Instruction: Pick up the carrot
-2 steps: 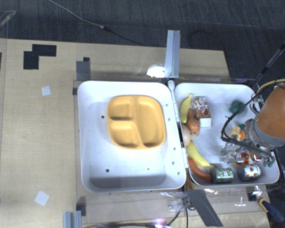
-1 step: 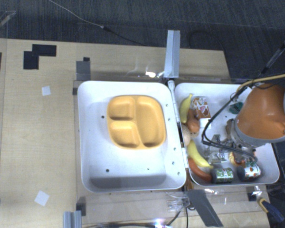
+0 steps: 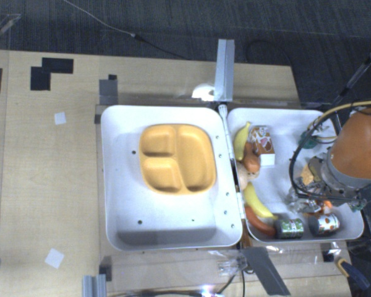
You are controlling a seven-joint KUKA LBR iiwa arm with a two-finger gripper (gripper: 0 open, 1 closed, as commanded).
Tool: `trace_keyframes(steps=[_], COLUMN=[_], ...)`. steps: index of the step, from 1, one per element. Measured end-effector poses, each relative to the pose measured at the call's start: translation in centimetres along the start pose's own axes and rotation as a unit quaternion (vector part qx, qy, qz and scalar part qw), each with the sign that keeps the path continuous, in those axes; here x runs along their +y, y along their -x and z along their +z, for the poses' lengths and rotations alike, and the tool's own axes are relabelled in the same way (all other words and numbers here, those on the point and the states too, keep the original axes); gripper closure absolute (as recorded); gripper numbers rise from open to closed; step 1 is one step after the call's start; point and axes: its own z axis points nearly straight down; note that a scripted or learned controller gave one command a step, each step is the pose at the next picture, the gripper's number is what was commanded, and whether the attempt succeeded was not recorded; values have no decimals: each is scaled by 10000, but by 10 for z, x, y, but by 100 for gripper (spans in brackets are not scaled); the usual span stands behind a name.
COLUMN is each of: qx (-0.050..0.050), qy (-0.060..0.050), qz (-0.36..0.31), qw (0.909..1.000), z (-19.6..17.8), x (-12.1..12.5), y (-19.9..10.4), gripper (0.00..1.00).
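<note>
While arm hangs over rt bin, gripper state unclear; carrot lies apart.

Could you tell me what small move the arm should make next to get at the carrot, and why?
Probably shift the claw toward the left bin's side, over the carrot. The carrot lies along the right bin's near-left corner, partly under a banana and beside a can, while the claw sits further right, above other items.
</note>
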Motion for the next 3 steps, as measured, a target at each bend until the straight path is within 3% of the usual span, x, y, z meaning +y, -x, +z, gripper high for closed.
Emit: trace_keyframes(steps=[1, 2, 3], qx=[42, 34, -3], qy=[42, 26, -9], qz=[-288, -1446, -3034], qw=[9996, 9895, 9529], z=[-25, 1, 0], x=[-13, -4, 4], y=[5, 12, 18], gripper=[100, 100, 100])
